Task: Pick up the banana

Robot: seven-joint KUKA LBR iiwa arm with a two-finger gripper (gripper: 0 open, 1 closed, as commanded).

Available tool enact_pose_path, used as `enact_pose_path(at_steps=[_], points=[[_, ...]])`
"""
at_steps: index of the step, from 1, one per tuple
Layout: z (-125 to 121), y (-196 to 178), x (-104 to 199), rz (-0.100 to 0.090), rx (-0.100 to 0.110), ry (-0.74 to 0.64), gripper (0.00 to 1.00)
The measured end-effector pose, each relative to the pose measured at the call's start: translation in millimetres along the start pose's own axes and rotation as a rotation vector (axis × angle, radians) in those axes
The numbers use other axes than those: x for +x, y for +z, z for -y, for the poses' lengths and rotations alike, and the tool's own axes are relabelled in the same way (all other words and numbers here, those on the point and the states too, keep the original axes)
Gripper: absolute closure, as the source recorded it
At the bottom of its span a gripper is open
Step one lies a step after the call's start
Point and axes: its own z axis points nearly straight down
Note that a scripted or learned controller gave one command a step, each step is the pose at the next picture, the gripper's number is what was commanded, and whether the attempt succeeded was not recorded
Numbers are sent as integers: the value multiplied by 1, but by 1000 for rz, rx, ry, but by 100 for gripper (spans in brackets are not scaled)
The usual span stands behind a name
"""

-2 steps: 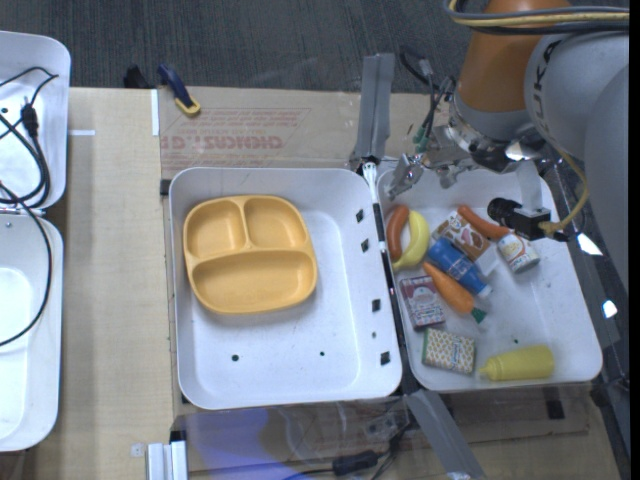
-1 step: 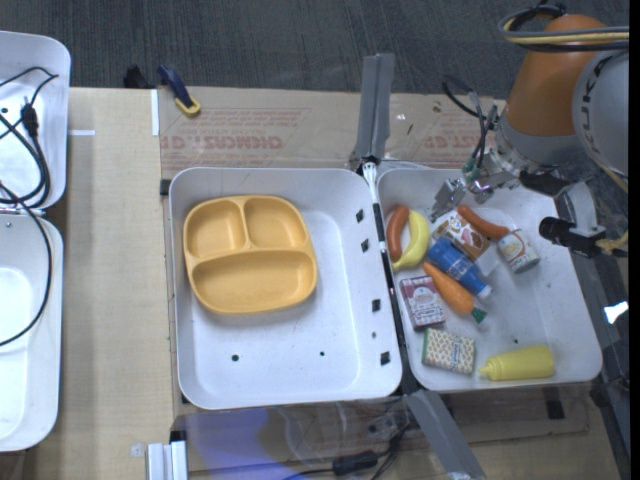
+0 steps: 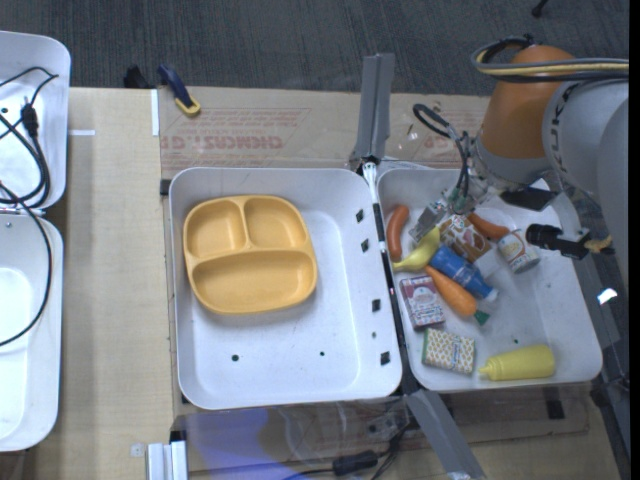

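Camera view showed my gripper (image 3: 440,216) low over the curved yellow banana (image 3: 418,253) at nine o'clock in the right white bin (image 3: 575,358), and, its state unclear, I risked snagging the crowding red sausage (image 3: 397,230).

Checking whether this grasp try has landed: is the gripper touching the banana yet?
Cannot tell. In the camera view the gripper sits right over the upper end of the banana in the right bin, but the slanted angle shows neither contact nor a gap.
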Motion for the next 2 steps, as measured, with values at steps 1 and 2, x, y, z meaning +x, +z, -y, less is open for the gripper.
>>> enact_pose_path(at_steps=[1,2], points=[[0,-11,-2,3,-4,5,100],[31,-148,-49,4,-2,28,100]])
